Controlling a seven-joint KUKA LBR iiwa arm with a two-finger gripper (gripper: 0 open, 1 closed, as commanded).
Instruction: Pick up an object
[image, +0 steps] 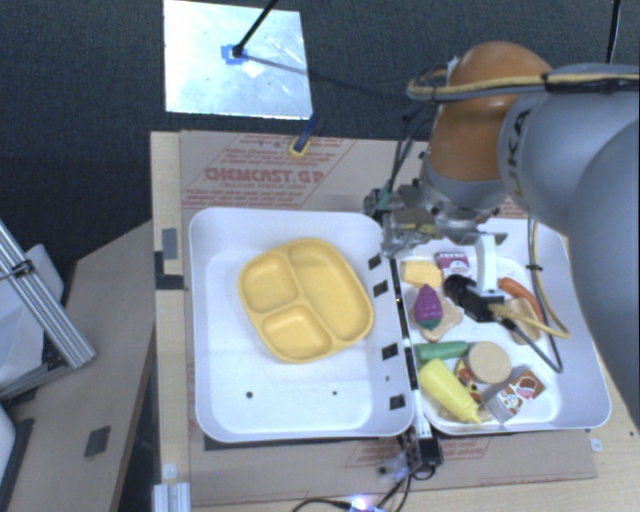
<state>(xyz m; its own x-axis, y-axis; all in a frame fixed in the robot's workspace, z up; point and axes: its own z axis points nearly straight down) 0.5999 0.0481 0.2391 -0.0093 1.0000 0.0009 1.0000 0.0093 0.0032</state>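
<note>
**Pincer over the back left corner of the right bin**

I see the pincer (399, 230) low over the right bin (585, 400), at its back left corner, just beside the wall that divides the 2 bins. From this view I cannot tell if it is wide or narrow, and I see nothing held in it.

The nearest thing is a yellow block (421, 272), which lies just in front of the pincer, near but apart from it. Directly in front of the block is a purple piece (428, 304), which rests on a flat tan slice (447, 321). Further to the front are a green piece (442, 351), a yellow bottle (447, 391), a round tan disc (489, 361) and a small brown carton (512, 391). An orange carrot (518, 290) lies on the right side.

The left bin (225, 400) on the desk (110, 300) carries 1 yellow tray (305, 298) with 3 compartments, well apart from the pincer.
</note>
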